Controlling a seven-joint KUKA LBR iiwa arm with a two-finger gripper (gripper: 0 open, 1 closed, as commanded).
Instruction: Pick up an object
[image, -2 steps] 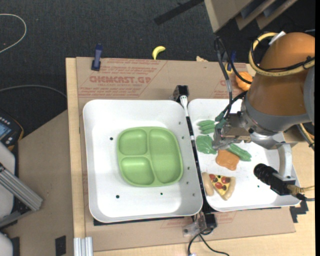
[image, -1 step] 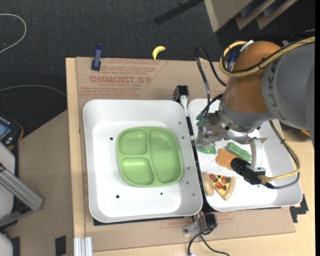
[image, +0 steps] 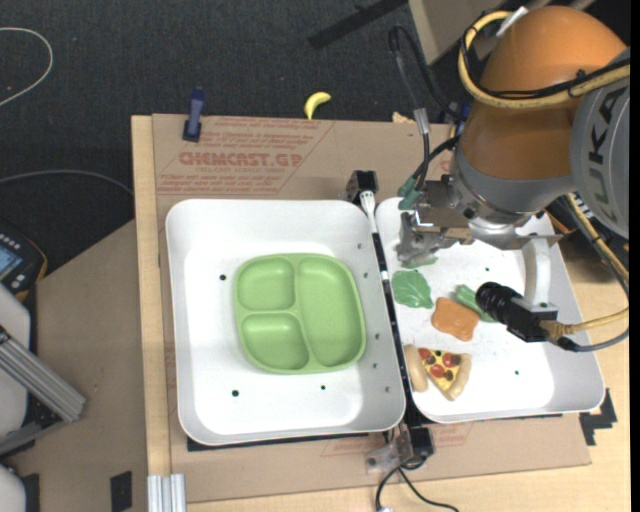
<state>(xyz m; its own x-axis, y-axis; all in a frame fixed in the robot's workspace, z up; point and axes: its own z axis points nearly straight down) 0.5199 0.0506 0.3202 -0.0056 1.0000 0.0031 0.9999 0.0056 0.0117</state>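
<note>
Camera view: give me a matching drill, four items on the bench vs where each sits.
Things:
1. green divided plate
2. pizza slice toy
3. green leaf-shaped piece
4. yellow banana-shaped piece

Places:
A. off the bins, on the dark floor past the cardboard's far edge
B. right bin, near corner by the divider
C. middle of the left bin
D. right bin, just below the gripper

Pairs: 1-C, 2-B, 3-D, 4-A
</note>
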